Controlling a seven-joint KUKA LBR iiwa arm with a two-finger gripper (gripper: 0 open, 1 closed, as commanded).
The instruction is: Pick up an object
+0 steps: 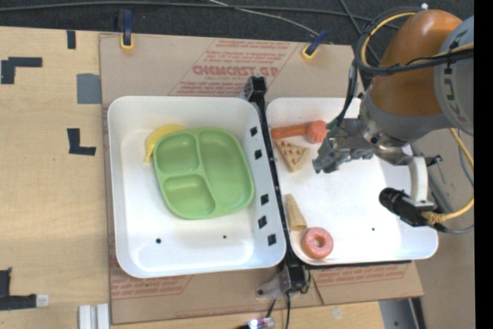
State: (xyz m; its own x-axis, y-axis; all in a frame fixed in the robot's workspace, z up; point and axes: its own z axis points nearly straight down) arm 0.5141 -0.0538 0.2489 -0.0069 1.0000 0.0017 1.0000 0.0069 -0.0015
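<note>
The right bin point(362, 243) holds an orange carrot point(299, 132) at its far left, a tan waffle wedge point(293, 156) just below it, a cone-shaped piece point(296, 213) by the divider and a pink donut point(316, 242) near the front. My gripper point(330, 159) hangs over the right bin, just right of the waffle wedge and below the carrot's tip. Nothing shows between it and the bin floor.
The left bin point(131, 243) holds a green divided plate point(203, 172) with a yellow banana point(159, 136) poking out at its upper left. A black divider point(266, 181) separates the bins. The arm's grey body and cables cover the right bin's far right part.
</note>
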